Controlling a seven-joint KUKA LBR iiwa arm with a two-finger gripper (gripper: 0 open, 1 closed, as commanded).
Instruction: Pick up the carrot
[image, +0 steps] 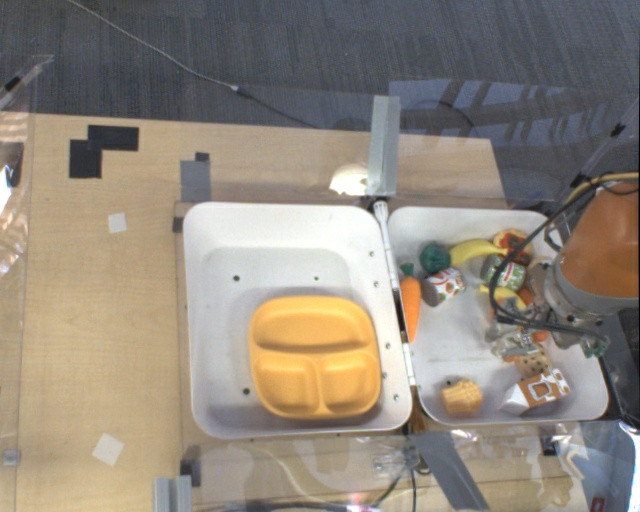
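- Gripper (520, 335) low over right side of right bin (432, 385), under orange wrist band; finger state cannot be told amid cables and clutter.
- Carrot (410, 306) at bin's left wall, frame centre, pointing down, well apart from gripper.
- Banana (477, 249), small can (444, 286), corn cob (461, 397), carton (538, 390) scattered in same bin.
- Yellow divided tray (314, 355) in left bin (215, 330).

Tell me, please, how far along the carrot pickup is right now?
Nothing looks done yet: the carrot lies in the right bin, against its left wall. In hand: the arm is over that bin's right side, with the gripper low among other toys, well apart from the carrot. Left: move across to the carrot, grasp it and lift.
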